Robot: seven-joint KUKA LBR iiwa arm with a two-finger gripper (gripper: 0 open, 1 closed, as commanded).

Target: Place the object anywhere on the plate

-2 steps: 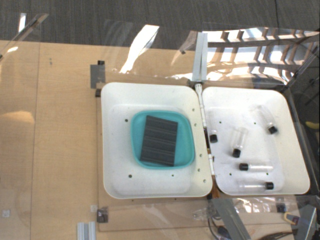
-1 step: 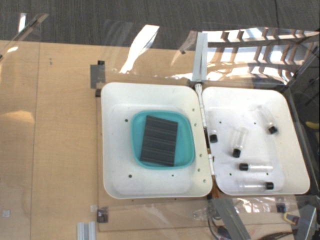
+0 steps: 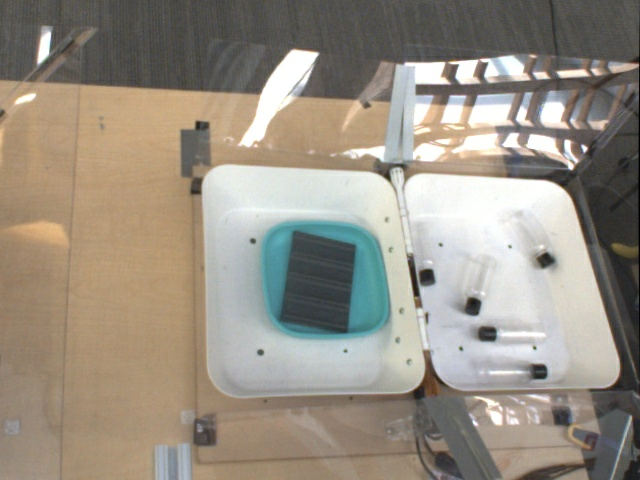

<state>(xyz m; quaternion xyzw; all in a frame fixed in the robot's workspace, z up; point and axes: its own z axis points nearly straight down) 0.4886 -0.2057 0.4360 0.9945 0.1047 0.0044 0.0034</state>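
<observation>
Since the dark grey ribbed rectangular block [image 3: 319, 282] lies flat on the teal square plate [image 3: 372, 313], the placing looks done.

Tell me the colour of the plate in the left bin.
Teal plate, under a dark grey ribbed block; camera view.

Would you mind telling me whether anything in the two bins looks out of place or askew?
Mostly tidy. The dark ribbed block lies flat on the teal plate in the left bin, turned slightly off square. In the right bin, several clear vials with black caps lie on their sides, pointing in different directions. Nothing looks spilled or broken.
</observation>
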